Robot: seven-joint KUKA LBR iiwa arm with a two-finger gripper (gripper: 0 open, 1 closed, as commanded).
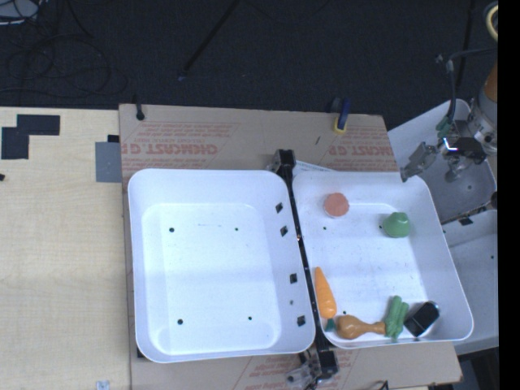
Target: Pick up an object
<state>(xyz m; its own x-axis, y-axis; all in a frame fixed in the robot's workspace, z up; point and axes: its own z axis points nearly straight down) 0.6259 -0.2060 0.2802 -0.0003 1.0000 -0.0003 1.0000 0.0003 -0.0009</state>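
Lying on the pale wooden surface (pixel 57 250), a cardboard sheet (pixel 244 136) carries two white bins. The right bin (pixel 439 242) holds a carrot (pixel 325 293), pink ball (pixel 336 205) and green object (pixel 396 225). The tool (pixel 455 149) is seen outside its far corner; its state cannot be told. Dark floor with cables (pixel 57 39) is seen behind.

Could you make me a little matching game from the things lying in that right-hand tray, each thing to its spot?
Things:
1. pink ball
2. green round piece
3. orange carrot
4. black block

Places in the right bin:
A. near corner on the arm's side
B. along the divider between the two bins, toward the near end
C. far part of the bin, closer to the divider
D. far part of the bin, closer to the arm's side

Pairs: 1-C, 2-D, 3-B, 4-A
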